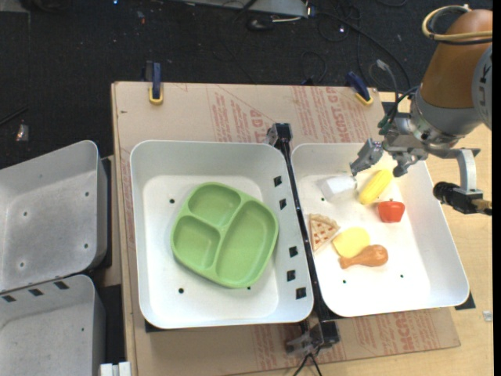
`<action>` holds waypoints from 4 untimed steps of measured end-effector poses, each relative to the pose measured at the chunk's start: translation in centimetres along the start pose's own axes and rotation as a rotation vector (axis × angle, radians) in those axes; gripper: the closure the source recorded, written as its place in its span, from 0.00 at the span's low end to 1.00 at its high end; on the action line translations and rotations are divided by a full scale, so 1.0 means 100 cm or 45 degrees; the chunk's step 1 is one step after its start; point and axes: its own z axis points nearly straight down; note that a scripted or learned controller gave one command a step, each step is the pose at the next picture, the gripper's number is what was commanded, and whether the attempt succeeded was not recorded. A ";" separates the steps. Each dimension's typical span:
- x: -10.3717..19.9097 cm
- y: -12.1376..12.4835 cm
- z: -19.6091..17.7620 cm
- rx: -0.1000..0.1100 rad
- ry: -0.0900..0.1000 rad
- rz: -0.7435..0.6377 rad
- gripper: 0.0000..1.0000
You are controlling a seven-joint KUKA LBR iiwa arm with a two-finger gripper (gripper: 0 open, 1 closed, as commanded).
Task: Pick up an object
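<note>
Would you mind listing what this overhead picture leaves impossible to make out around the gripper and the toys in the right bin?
- Gripper: whether it touches the yellow toy below it; the slanted camera view gives no height.
- White object: its shape and kind; it blends into the right bin.
- Arm: its upper part is cut off by the top right corner.
- Waffle piece: its left edge, hidden by the rim between the bins.

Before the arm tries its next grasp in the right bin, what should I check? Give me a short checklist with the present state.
1. Gripper over the right bin: ok.
2. Fingers spread, nothing between them: ok.
3. Yellow corn-shaped toy just below the gripper: ok.
4. Red toy lies very close to it, may get bumped: not ok.
5. Height above the toys: cannot tell.
6. Green tray in the left bin, out of the way: ok.
</note>
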 end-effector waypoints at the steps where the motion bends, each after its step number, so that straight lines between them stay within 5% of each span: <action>1: 0.000 0.003 -0.008 -0.017 -0.002 -0.003 0.00; 3: 0.001 -0.007 0.104 -0.011 -0.001 0.001 0.00; 4: 0.002 -0.007 0.132 -0.013 -0.002 0.000 0.00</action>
